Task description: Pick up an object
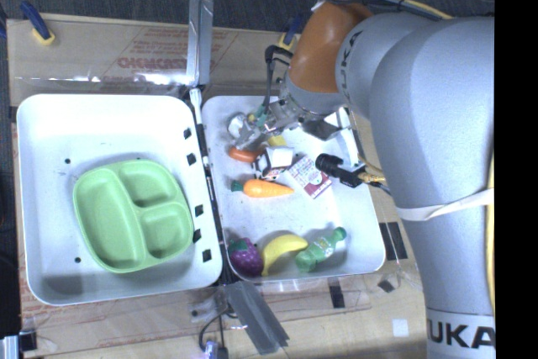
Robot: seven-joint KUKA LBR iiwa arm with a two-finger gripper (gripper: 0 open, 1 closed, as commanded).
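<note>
The gripper point(267, 120) hangs low over the upper part of the right bin point(363, 265), apparently going for the small clutter there; whether its fingers are open or holding anything I cannot tell. Carrot point(267, 189), banana point(282, 248), grapes point(245, 256) and green bottle point(321, 250) crowd nearby. The left bin point(42, 181) holds a green tray point(133, 214).

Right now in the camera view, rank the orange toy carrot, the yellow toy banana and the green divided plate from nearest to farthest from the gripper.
1. Orange toy carrot, middle of the right bin, just below the gripper.
2. Yellow toy banana, near edge of the same bin.
3. Green divided plate, in the left bin.
</note>
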